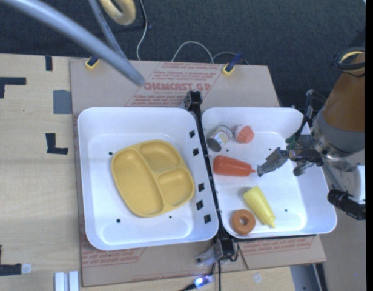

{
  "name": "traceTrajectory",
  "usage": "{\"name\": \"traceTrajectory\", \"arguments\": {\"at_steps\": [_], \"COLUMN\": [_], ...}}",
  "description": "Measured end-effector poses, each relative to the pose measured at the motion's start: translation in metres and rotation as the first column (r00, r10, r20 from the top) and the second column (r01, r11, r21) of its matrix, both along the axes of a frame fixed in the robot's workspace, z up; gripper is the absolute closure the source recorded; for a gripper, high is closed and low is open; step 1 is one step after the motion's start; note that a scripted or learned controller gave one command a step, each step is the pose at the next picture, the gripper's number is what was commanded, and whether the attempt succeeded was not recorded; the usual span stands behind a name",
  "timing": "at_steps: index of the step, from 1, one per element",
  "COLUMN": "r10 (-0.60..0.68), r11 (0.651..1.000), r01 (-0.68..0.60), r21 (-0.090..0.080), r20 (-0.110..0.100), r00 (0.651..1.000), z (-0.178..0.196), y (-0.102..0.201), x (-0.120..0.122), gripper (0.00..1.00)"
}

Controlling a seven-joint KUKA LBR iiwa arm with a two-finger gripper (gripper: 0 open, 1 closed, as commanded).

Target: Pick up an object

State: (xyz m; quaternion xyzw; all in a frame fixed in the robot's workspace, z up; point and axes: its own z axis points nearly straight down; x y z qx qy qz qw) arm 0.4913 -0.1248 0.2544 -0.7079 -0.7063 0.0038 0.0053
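My jaws [272, 162] over right bin [307, 220], can't tell how far open, nothing visibly held. Carrot [232, 167] just left, yellow corn [259, 205] below-left, donut [242, 221] beyond.

Gripper [272, 161] over right bin [307, 223], near carrot [232, 167].

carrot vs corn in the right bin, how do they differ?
The carrot is orange-red and lies nearly level across the view; the corn is yellow and lies diagonally. The carrot sits nearer the divider, the corn lower, beside the donut. Both are elongated and lie flat in the right bin.
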Motion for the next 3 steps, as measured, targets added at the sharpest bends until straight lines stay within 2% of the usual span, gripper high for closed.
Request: {"name": "traceTrajectory", "arguments": {"at_steps": [1, 2, 3], "r10": [0.004, 0.003, 0.002], "r11": [1.000, 1.000, 1.000], "r01": [-0.004, -0.003, -0.002], "r21": [-0.002, -0.001, -0.001], "r20": [0.012, 0.005, 0.006], "r00": [1.000, 1.000, 1.000], "z": [0.006, -0.056, -0.101], "y": [0.000, 0.007, 0.006], "x": [0.002, -0.002, -0.008], "gripper": [0.00, 0.00, 0.00]}}
